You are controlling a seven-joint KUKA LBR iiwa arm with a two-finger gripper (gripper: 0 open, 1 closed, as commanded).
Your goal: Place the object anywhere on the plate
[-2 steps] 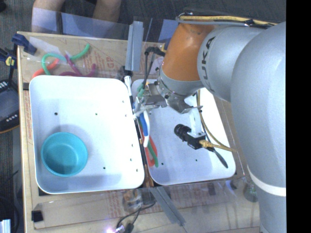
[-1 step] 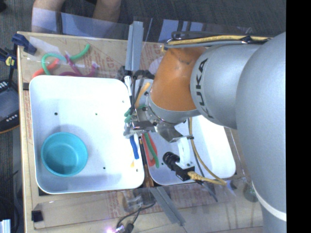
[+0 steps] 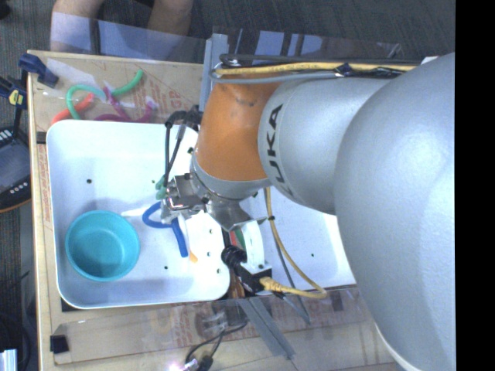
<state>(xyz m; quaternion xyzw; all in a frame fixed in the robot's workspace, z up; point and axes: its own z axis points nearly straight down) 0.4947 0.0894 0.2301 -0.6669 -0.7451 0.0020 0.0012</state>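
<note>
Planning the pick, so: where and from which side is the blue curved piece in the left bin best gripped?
Likely the straight leg of the blue piece, from above, closing across its width: it lies flat and thin on the bin floor, while the curved end is partly hidden under the gripper.

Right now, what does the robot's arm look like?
The arm is big, round and grey, with an orange band above the wrist and black KUKA letters beside it. A yellow cable runs along it. The gripper at its tip is small, silvery metal.
</note>
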